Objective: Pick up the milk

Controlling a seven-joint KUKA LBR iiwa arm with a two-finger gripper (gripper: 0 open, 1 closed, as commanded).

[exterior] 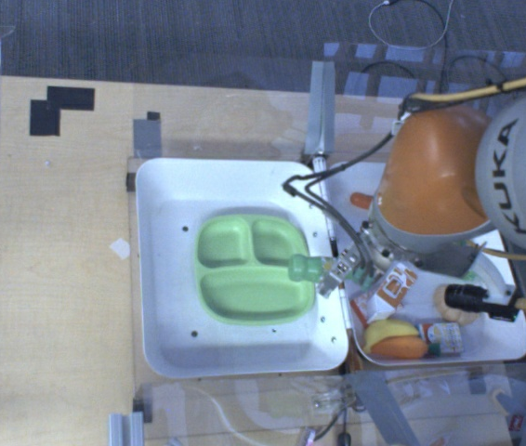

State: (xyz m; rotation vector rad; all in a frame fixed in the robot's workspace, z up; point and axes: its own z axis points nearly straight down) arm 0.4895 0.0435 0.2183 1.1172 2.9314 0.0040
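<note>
A small white and orange carton (394, 287), which I take for the milk, lies in the right bin (514, 342) just under the arm's wrist and is partly hidden by it. My gripper (339, 271) hangs over the divide between the two bins, left of the carton and apart from it. A small translucent green object (305, 268) sits right at the gripper's tip, over the right edge of the green plate (244, 268). Whether it is gripped I cannot tell.
The green divided plate lies in the middle of the left bin (165, 249). The right bin also holds a yellow and orange fruit (395, 338), a small colourful box (443, 336), a pale round item (453, 297) and an orange carrot-like piece (361, 200). The arm's bulk covers much of the right bin.
</note>
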